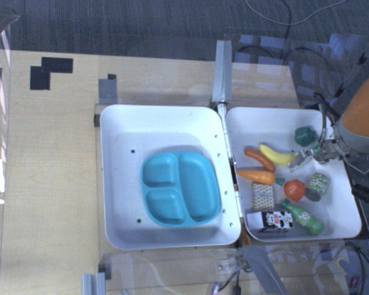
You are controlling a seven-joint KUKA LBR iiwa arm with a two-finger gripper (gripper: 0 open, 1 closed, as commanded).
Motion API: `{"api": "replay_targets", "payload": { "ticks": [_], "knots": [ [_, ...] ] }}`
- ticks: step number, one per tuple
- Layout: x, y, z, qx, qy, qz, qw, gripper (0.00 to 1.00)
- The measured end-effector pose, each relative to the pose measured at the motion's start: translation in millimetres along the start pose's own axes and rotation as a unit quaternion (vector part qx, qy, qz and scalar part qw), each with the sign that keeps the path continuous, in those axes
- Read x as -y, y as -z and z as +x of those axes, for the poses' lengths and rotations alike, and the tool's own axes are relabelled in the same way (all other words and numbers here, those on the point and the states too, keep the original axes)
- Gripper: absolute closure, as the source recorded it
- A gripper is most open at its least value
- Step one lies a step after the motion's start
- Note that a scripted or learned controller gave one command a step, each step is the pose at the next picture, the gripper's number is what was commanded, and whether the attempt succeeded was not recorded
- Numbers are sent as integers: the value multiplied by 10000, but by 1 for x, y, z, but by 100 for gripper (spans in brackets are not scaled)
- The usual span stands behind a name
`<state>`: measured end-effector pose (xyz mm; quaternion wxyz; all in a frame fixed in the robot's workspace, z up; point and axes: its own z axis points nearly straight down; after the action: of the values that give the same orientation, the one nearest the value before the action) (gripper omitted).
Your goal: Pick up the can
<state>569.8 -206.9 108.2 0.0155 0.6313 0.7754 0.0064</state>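
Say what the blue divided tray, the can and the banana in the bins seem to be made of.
Blue divided tray: likely moulded plastic, with uniform colour, rounded compartments and a soft sheen. Can: looks like metal or plastic with a printed green label; too small to settle. Banana: probably toy plastic, smooth, evenly yellow.

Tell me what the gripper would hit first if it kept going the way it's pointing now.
Probably the banana. The gripper points leftward across the right bin, and the banana's end lies just ahead; height is hard to judge, so it might pass over.
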Motion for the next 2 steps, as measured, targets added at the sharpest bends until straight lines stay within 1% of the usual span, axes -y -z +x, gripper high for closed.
{"api": "replay_targets", "payload": {
  "ticks": [1,2],
  "knots": [
    [62,-5,14,-67,-300,131,9994,0],
    [60,6,13,-58,-305,108,9995,100]
  ]
}}
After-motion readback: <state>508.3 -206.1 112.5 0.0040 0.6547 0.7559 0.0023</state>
